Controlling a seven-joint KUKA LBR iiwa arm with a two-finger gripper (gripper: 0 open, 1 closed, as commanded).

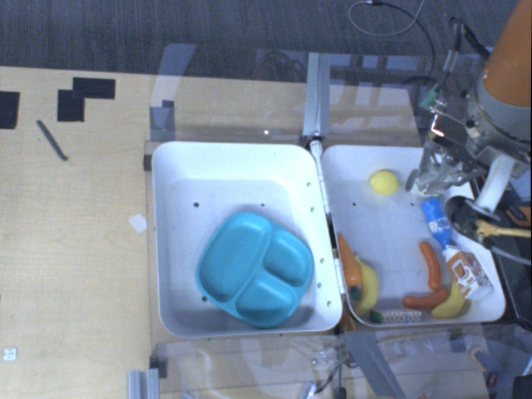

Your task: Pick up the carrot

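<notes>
The carrot (348, 263) is a slim orange piece with a green stub at its near end. It lies in the right bin (357, 223) against the left wall, beside a yellow fruit (366, 287). My gripper (433, 179) hangs over the far right part of that bin, well to the right of the carrot and farther back. Its fingers stand open with nothing between them. It is just above a blue bottle (435, 220) and to the right of a lemon (383, 182).
The right bin also holds two red sausages (430, 264), a banana (450, 307), a white and brown packet (466, 276) and a dark green piece (391, 315). A blue divided plate (254, 267) lies in the left bin (179, 223). Cables trail at the right.
</notes>
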